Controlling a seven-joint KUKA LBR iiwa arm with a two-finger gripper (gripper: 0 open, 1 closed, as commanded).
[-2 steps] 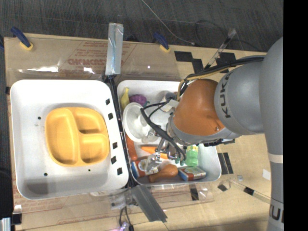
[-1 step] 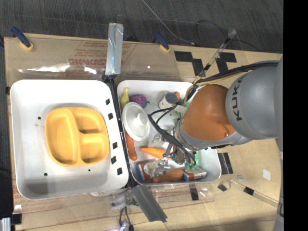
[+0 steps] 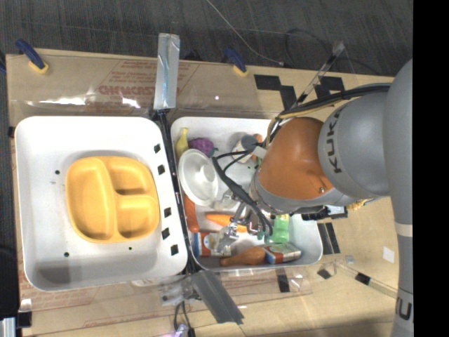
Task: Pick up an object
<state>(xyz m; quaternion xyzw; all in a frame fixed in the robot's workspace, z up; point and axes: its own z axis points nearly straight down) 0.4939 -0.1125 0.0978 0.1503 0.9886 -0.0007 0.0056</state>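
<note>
Reaching into the right bin (image 3: 309,239), gripper (image 3: 230,239) hangs low over clutter; finger state can't be told. Nearest item, an orange carrot-like piece (image 3: 219,220), lies just far-left of tips, long axis running left–right.

Bench (image 3: 365,258) bears two white bins (image 3: 28,188) side by side.

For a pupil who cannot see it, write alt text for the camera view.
A grey and orange arm reaches into the right bin, its gripper low among cluttered small objects. The left bin holds a yellow divided tray.
</note>
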